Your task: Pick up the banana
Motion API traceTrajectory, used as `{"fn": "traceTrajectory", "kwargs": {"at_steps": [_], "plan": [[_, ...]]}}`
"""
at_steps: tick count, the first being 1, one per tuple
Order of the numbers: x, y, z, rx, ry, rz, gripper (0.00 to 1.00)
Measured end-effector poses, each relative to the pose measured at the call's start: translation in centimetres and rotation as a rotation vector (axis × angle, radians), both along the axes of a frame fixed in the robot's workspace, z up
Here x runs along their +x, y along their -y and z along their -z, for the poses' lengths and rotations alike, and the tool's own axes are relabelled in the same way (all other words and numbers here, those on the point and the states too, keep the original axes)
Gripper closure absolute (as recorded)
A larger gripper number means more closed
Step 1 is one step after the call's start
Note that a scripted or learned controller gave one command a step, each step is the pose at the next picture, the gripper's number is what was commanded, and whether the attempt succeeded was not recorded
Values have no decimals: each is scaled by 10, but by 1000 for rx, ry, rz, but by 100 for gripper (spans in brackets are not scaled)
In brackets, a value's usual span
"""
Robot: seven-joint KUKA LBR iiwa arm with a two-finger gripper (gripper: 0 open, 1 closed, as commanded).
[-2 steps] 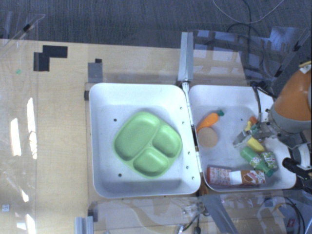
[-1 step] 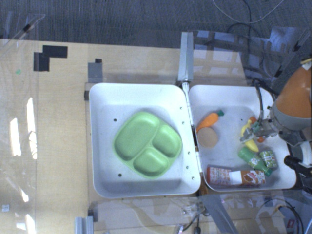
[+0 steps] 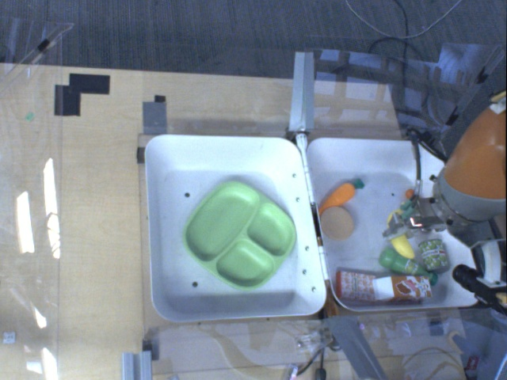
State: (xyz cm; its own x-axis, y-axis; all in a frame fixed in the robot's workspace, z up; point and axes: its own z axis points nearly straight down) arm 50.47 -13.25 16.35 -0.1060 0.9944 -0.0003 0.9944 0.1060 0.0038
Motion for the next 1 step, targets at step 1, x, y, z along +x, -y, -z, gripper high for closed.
{"fn": "traceTrajectory", "kwargs": {"at_steps": [1], "plan": [[-16, 36, 12, -2, 2, -234, 100]]}}
